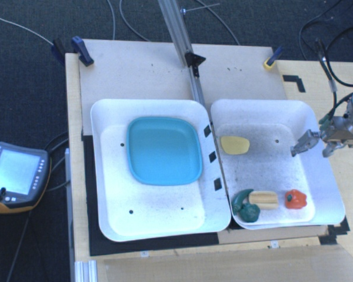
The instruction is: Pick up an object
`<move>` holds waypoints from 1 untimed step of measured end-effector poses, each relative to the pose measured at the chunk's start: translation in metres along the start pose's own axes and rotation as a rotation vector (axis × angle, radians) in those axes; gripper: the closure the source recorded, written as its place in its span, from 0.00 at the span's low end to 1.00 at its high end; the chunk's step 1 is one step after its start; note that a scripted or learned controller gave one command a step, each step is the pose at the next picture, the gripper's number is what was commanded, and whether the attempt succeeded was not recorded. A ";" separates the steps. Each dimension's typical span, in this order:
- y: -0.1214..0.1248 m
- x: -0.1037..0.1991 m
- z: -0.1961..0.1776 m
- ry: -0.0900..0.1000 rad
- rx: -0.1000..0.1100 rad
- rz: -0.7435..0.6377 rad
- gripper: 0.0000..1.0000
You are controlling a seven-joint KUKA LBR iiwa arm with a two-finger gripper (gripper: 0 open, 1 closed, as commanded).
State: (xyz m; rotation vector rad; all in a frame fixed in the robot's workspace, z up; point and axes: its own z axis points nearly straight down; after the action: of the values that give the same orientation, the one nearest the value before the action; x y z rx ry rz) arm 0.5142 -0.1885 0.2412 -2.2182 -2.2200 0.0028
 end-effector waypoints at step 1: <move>0.000 0.002 0.042 0.000 0.000 0.000 0.00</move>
State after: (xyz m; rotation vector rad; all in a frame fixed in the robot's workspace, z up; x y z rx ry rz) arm 0.5141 -0.1860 0.1992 -2.2188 -2.2196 0.0027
